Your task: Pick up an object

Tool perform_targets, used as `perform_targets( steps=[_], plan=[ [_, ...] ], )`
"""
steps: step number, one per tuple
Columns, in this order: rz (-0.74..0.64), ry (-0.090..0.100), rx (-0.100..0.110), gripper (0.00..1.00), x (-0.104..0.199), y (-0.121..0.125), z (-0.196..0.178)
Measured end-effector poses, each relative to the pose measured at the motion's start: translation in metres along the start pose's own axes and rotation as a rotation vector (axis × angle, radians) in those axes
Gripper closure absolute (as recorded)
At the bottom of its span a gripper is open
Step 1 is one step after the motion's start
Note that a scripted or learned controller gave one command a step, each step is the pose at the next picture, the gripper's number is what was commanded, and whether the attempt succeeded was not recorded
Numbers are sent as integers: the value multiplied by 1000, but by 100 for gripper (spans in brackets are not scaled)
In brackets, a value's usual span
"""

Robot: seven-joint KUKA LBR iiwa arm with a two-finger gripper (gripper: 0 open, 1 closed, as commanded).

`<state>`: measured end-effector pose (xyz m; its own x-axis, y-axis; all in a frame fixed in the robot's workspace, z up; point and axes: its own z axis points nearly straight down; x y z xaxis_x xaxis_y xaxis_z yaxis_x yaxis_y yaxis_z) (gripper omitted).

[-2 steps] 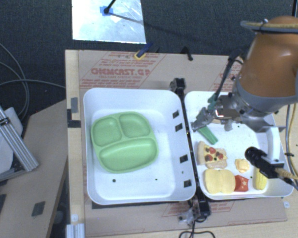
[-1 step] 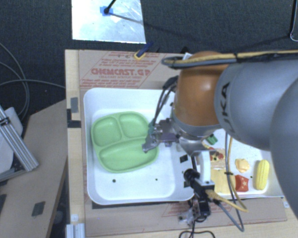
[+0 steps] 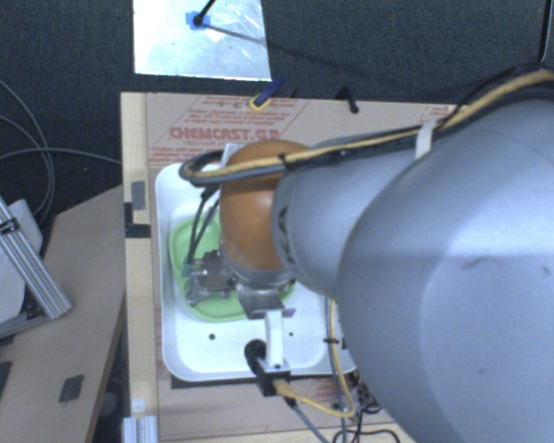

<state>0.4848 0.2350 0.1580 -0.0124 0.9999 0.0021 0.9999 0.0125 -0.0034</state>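
Observation:
A light green, flat object [image 3: 186,258] lies in the left white bin [image 3: 196,356], mostly hidden under my arm. My gripper [image 3: 203,281] hangs low over the green object's right side, below the orange band [image 3: 249,212] of the wrist. Cables and the metal wrist parts cover the fingertips, so their state is hidden. I cannot see anything held.
The big grey arm [image 3: 443,275] covers the right bin and most of the bench. A cardboard sheet [image 3: 231,123] lies under the bins. A yellow cable [image 3: 328,404] loops at the bin's front edge. Aluminium framing [image 3: 23,257] stands to the left.

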Motion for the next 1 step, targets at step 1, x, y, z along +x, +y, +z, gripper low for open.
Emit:
perform_targets(
  steps=[1],
  plan=[
    [16,-3,-10,0,-67,68,-24]
  ],
)
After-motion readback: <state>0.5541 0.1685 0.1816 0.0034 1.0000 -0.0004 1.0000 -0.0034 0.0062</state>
